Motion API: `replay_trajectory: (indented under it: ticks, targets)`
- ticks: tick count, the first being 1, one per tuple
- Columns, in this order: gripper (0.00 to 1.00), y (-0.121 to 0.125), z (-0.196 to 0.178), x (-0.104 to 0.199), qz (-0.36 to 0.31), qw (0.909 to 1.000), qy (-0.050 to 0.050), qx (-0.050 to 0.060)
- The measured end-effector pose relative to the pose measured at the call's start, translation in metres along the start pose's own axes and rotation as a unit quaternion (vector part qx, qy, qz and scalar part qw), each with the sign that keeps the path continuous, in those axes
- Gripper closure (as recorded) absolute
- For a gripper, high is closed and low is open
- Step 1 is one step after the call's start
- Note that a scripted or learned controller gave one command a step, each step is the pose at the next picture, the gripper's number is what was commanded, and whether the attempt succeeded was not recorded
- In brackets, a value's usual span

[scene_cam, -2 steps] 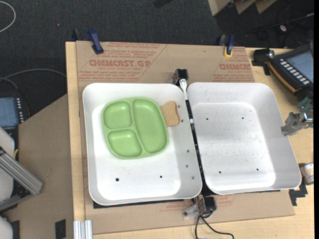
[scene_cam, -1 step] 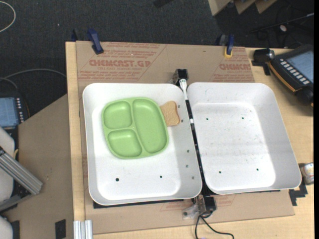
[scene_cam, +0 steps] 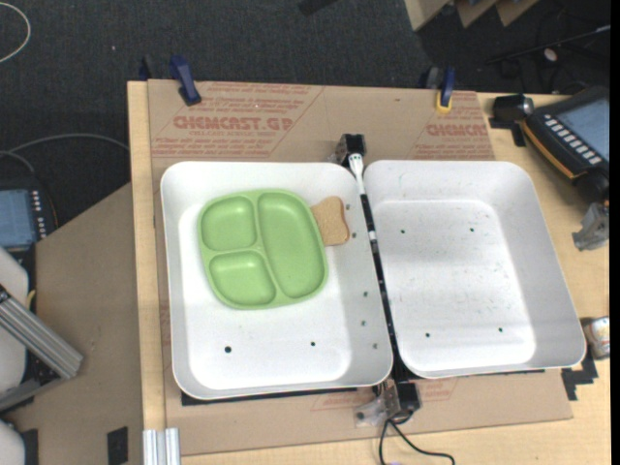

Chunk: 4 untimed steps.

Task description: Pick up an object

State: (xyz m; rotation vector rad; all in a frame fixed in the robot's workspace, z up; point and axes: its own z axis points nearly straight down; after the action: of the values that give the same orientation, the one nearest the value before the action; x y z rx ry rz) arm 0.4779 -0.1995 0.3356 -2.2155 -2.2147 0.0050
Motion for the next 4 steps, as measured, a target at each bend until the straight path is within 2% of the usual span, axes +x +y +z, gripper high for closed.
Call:
replay_trajectory:
  ticks: [1, 2, 3, 4]
  targets:
    - [1.00, 0.018, -0.088, -0.012, -0.001, 0.9999, -0.005, -0.010]
    - [1.00, 0.000, -0.017, 0.018, -0.001, 1.0000, -0.001, -0.001]
    - [1.00, 0.032, -0.104, 0.001, -0.001, 0.9999, -0.005, -0.010]
    - [1.00, -0.001, -0.025, 0.036, -0.001, 1.0000, 0.000, 0.000]
